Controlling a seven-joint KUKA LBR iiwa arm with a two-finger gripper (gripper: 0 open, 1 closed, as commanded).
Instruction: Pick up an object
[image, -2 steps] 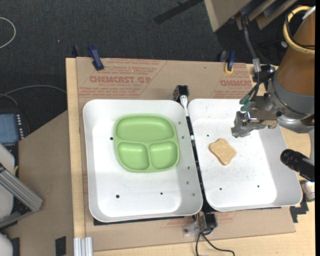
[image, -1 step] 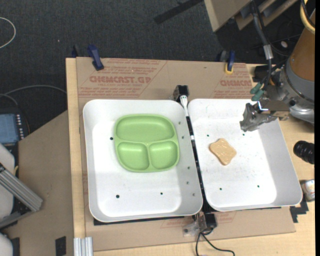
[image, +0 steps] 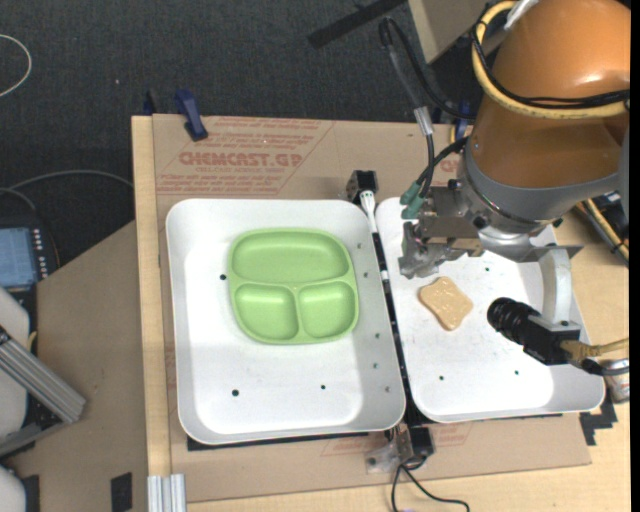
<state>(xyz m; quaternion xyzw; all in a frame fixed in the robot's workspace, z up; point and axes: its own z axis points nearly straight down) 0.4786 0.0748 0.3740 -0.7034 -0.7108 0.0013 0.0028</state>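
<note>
The gripper (image: 418, 258) hangs low over the far left corner of the right bin (image: 500, 400), close beside the wall the two bins share. Its tip is a dark grey mass under the wrist. I cannot tell whether it is spread or pressed together, and nothing shows pinched in it.

Nearest the camera, the front of the right bin is plain white floor. A little farther in lies the slice of toy bread (image: 445, 303), tan and flat on the floor, apart from every wall. It is the only loose thing in this bin, so I take it as the thing to pick up.

The bread lies just on the camera's side of the gripper and slightly toward the view's right, near it but apart. The slice is close to square, so its long axis is hard to judge from this slant. It seems to run from far left to near right.

By that reading, the coming move calls for a short shift toward the front of the bin, then a straight descent, closing across the narrower width.

Across the shared wall, the left bin (image: 280, 390) holds a green divided plate (image: 293, 285), well apart from the gripper. Farthest back, a cardboard sheet (image: 240, 150) with red print shows under both bins, with a blue clip (image: 190, 113) at its far edge.
</note>
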